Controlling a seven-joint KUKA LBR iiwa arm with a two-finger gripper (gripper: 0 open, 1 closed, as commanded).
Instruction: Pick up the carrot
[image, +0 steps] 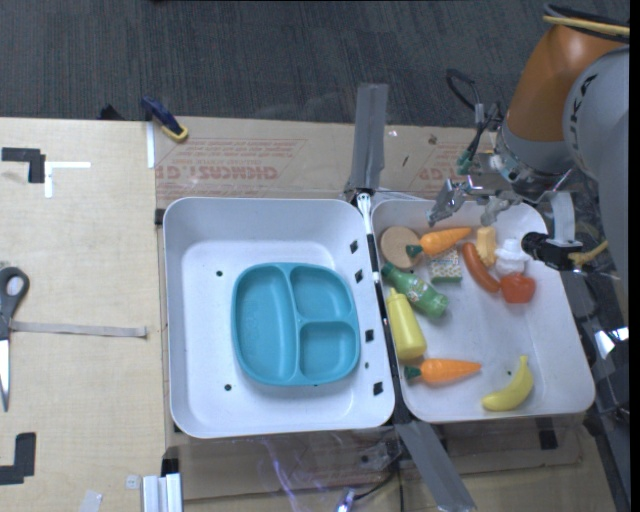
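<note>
Two orange carrots with green tops lie in the right bin (560, 330). One carrot (445, 240) lies near the bin's far edge, the other carrot (450, 370) near its front. My gripper (470, 203) hangs over the far edge of the right bin, just above and slightly right of the far carrot. Its two metal fingers (443, 207) stand apart, open, with nothing between them. The grey arm with its orange band (560, 60) comes in from the upper right.
Around the far carrot lie a brown disc (399, 245), a green bottle (418, 292), a red sausage (479, 268), a red piece (517, 289) and a white piece (510, 250). A yellow bottle (405, 325) and banana (509, 386) lie nearer. The left bin holds a teal divided plate (297, 323).
</note>
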